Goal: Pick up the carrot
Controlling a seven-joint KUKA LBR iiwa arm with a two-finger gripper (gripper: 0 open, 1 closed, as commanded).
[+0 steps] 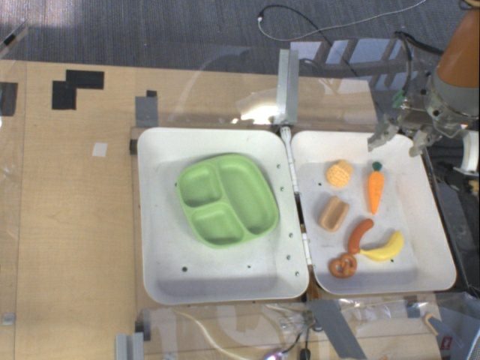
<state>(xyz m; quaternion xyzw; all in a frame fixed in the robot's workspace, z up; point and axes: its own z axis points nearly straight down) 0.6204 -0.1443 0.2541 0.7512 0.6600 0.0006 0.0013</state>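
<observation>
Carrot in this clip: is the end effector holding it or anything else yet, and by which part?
Nothing is held. The end effector hovers open over the right bin's far edge, while the carrot lies on the bin floor below it, apart from the fingers.

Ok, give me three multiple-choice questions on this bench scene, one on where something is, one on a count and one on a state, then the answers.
1. Where does the carrot lie?
A. on the green plate
B. in the right bin
C. on the bench outside the bins

2. How many compartments has the green plate?
A. two
B. three
C. five

3. How does the tool stand to the carrot?
A. apart from it, near the right bin's far edge
B. closed around it
C. lifting it over the left bin

Answers:
1 B, it lies in the right bin beside the corn.
2 B, two ridges divide it in three.
3 A, bare bin floor separates them.
</observation>
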